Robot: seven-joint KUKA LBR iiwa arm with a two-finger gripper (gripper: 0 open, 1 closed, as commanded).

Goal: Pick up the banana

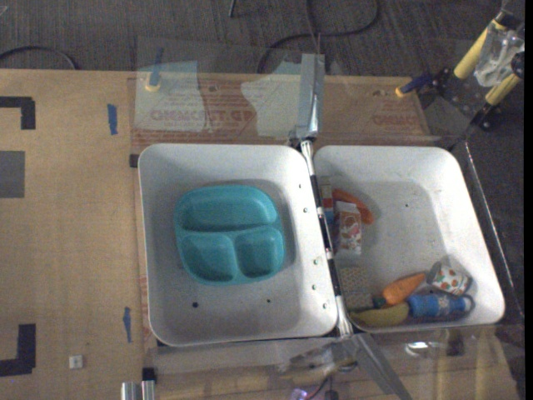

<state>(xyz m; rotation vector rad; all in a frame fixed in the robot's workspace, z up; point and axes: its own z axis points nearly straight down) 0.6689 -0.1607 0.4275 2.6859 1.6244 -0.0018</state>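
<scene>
The banana is yellow and lies flat at the front edge of the right bin, near its front left corner. An orange carrot rests just behind it, and a blue object touches its right end. Nothing covers the banana from above.
A small white cup with red spots stands by the blue object. A white packet and another orange piece lie along the right bin's left wall. The left bin holds a teal divided plate. Yellow-handled clamps sit at the far right.
</scene>
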